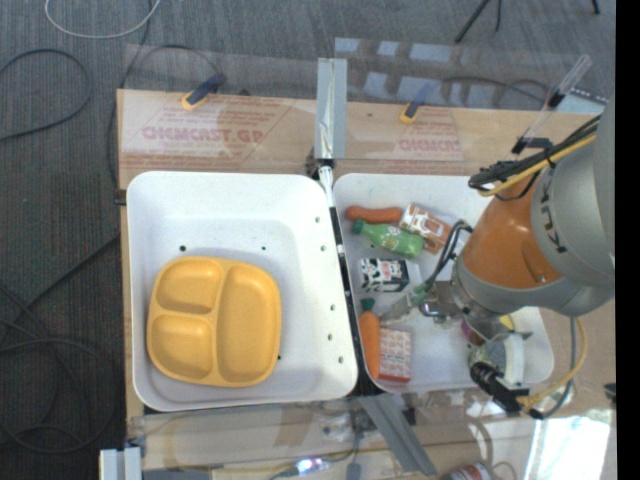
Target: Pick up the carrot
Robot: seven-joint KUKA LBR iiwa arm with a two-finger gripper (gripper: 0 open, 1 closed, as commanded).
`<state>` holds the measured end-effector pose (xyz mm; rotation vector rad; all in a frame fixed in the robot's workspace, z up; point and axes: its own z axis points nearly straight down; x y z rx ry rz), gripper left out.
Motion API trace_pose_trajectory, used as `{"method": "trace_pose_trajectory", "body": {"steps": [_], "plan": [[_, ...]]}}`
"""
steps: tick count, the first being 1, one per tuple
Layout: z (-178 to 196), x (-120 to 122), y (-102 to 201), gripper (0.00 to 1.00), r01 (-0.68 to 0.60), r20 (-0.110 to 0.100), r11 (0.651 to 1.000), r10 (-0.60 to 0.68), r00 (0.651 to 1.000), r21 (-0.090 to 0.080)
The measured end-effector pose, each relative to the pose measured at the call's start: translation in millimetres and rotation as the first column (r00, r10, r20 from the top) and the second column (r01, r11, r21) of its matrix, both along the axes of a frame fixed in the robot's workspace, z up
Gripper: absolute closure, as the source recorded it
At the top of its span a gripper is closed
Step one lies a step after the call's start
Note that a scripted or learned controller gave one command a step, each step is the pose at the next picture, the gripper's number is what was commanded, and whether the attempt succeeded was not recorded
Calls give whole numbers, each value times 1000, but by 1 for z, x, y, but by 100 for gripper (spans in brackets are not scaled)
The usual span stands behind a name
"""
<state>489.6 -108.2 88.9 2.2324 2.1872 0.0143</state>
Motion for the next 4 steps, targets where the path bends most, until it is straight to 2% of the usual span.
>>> {"method": "trace_pose_trajectory", "body": {"steps": [1,2,3,4], "plan": [[1,1,3,0,-107,5,994,107,994,-14],[2,1,3,0,-154,5,988,154,988,-15],[2,2,1,0,-329,5,944,329,944,-18],[2,2,1,0,-314,4,949,314,950,-15]]}}
